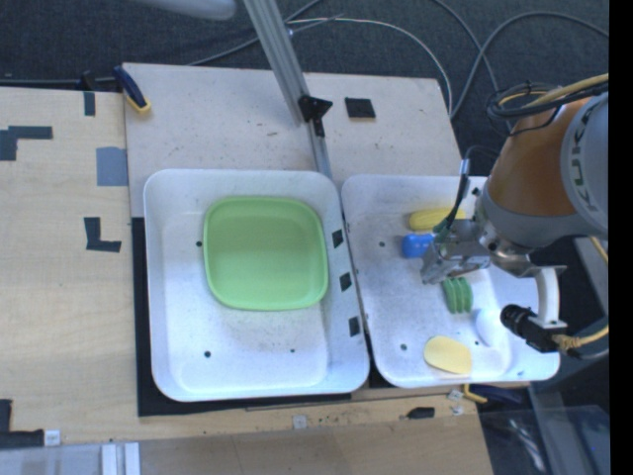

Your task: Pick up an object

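robot lab: taped bench [59, 216], loose cables [396, 28], white bins [163, 265].

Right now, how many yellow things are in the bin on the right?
2. One yellow thing lies near the far side of the right bin, beside the blue block; the other yellow thing lies near the front edge. The arm may hide more.

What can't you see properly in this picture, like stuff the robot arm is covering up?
- Gripper: too small and dark in the camera view to tell how its fingers stand.
- Green thing: the gripper covers its top end.
- Blue block: the gripper hides its right side.
- Yellow thing behind it: the arm covers part of it, and it is blurry.
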### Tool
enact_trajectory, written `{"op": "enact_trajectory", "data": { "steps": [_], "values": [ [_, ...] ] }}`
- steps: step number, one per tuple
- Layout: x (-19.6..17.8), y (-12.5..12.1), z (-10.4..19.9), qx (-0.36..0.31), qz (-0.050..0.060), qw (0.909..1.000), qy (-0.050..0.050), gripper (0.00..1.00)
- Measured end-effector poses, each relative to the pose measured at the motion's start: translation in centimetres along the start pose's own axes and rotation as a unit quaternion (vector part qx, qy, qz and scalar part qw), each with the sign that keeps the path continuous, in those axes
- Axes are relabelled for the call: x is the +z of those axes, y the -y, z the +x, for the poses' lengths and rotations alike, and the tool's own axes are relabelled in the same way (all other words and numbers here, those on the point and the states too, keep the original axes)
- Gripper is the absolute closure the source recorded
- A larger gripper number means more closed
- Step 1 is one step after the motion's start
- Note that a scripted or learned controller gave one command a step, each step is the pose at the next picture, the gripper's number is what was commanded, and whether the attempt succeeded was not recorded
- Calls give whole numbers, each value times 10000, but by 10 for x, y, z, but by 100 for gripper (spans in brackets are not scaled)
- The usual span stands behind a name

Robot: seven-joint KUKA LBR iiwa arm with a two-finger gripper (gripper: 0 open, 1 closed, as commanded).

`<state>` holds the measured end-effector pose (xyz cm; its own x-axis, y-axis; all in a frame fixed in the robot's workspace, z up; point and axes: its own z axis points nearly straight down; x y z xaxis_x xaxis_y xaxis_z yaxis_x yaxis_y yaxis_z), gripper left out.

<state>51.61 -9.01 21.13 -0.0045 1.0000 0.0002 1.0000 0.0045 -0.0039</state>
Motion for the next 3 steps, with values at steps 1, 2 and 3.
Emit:
{"op": "enact_trajectory", "data": {
  "steps": [1,2,3],
  "values": [
    [-1,-37,50,-6,0,10000,0,100],
    [-3,-66,102,-3,0,10000,2,100],
    [-12,-91,139,-1,-3,10000,5,100]
  ]
}}
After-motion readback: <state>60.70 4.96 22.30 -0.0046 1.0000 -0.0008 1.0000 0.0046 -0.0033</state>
